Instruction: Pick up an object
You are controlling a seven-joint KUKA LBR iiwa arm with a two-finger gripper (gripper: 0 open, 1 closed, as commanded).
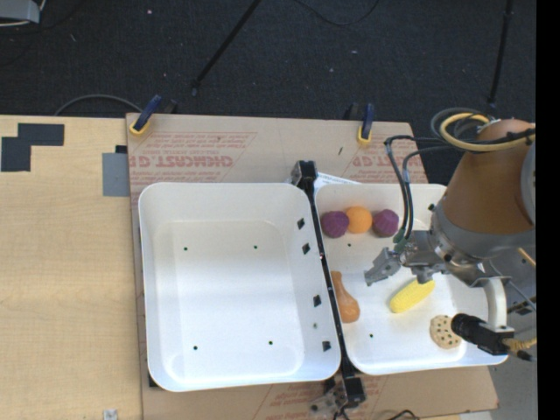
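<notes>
Jaws (385,269) of grey metal hang low over the right bin (376,357), near its middle; whether they are open or closed cannot be told, and nothing is seen between them. Just beside them, toward the bin's right edge, lies a yellow corn cob (410,297). Along the bin's far edge sit a purple ball (334,224), an orange ball (358,220) and another purple ball (385,223). An orange carrot-like piece (345,301) lies against the left wall. A spotted cookie (444,332) rests near the front right corner. The left bin (157,261) adjoins it.
</notes>
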